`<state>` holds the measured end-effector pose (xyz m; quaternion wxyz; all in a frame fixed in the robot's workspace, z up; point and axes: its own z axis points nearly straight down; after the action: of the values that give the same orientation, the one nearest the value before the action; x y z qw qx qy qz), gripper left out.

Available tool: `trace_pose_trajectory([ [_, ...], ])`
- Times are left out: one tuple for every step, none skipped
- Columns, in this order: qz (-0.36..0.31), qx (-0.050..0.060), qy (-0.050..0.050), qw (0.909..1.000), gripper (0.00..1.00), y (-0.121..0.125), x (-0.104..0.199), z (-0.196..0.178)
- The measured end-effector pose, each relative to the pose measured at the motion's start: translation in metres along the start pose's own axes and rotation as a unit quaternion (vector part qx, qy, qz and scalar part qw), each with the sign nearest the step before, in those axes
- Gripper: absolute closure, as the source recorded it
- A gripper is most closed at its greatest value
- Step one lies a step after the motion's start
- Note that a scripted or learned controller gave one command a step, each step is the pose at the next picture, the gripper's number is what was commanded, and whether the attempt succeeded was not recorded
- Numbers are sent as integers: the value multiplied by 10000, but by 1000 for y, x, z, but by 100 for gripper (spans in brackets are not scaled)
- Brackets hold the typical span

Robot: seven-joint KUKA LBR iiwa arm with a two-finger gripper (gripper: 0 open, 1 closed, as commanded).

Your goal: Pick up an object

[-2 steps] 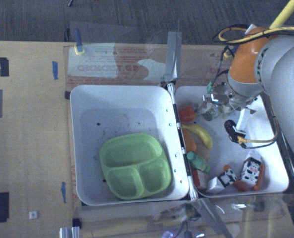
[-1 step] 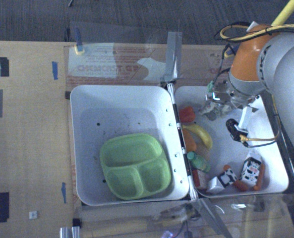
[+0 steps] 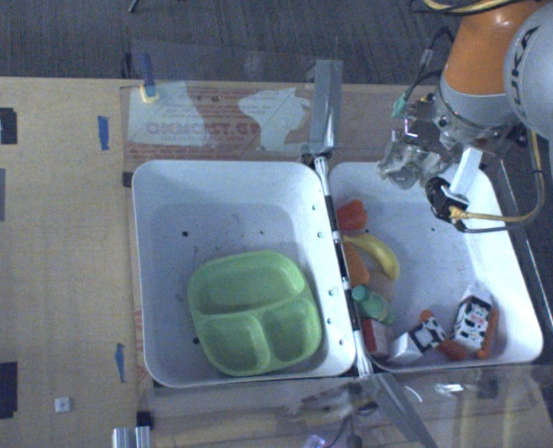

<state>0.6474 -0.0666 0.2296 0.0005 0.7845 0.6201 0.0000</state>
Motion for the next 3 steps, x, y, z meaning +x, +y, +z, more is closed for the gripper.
trace_pose_trajectory([
  [889, 0, -1, 9960, 100, 7, 56, -69],
  [1734, 21, -4, 9848, 100, -32, 42, -88],
  [1504, 21, 0, 9886, 100, -106, 15, -35],
])
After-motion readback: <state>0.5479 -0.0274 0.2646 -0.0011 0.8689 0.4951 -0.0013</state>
